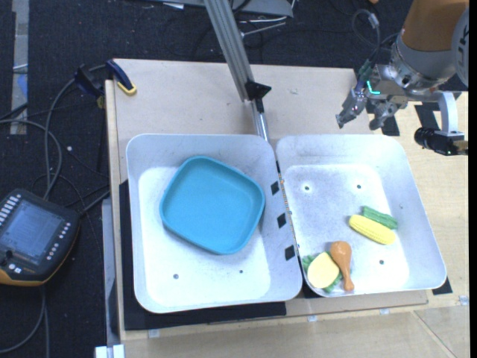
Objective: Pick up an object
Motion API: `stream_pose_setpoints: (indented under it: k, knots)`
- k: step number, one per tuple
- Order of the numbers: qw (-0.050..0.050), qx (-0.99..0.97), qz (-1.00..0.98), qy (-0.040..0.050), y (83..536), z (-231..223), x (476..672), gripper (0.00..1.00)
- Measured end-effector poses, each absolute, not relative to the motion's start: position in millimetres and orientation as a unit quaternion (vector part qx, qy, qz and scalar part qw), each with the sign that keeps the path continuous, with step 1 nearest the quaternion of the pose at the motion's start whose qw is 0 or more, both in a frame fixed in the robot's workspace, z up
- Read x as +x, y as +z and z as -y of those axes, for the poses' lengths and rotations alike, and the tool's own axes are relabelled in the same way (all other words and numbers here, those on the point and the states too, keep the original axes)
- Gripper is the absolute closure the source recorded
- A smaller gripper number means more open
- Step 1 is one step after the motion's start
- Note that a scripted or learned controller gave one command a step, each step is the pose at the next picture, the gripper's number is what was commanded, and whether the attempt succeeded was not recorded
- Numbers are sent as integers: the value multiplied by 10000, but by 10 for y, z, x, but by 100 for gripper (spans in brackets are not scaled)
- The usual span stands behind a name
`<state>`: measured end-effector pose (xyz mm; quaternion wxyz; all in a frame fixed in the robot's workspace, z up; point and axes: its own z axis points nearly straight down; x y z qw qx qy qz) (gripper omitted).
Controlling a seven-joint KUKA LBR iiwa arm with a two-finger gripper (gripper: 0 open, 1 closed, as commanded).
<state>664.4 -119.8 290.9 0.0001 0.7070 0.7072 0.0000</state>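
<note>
While the gripper (367, 115) is hovering spread and empty above the right bin (417, 200), corn (372, 228), drumstick (343, 261) and blue plate (212, 203) are lying unpicked.

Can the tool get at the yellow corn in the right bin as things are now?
Probably yes. The corn lies in the open on the floor of the right bin, apart from the other toy food, and the tool hangs above the bin's far edge with nothing between them.

Arm (436, 21) cut off at top edge; end effector (365, 114) fingers blurred.
</note>
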Motion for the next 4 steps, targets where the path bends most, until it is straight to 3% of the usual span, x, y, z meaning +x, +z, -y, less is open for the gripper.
stream_pose_setpoints:
  k: [1, 2, 4]
  knots:
    - [1, 7070, -7072, 0, 2909, 1198, 6644, 0]
    - [-18, 7070, -7072, -15, 2367, 1204, 6538, 0]
    - [-22, 7070, -7072, -17, 1146, 1241, 6503, 0]
